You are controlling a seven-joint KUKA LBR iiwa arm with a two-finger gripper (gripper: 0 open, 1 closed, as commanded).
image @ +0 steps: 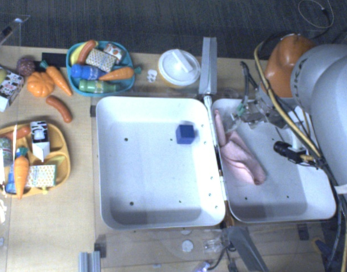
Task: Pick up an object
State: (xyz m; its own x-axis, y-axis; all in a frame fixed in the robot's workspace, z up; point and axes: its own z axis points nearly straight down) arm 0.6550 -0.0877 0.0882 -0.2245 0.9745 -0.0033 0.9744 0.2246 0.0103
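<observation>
A small blue cube (185,134) lies in the left bin (133,208), toward its far right side. A crumpled pink cloth (239,155) rests along the left wall of the right bin (286,205). My gripper (243,115) hangs over the far left part of the right bin, just above and to the right of the cloth's upper end. The grey arm with its orange band (285,61) covers the bin's far right corner. Nothing is visibly held.
Toy food lies on the bench to the left: a blue bowl (99,68) of vegetables, a yellow tray (29,158) of items, a pumpkin (39,84) and a sausage (60,109). A white lidded container (179,67) stands behind the bins. Cables (292,135) trail over the right bin.
</observation>
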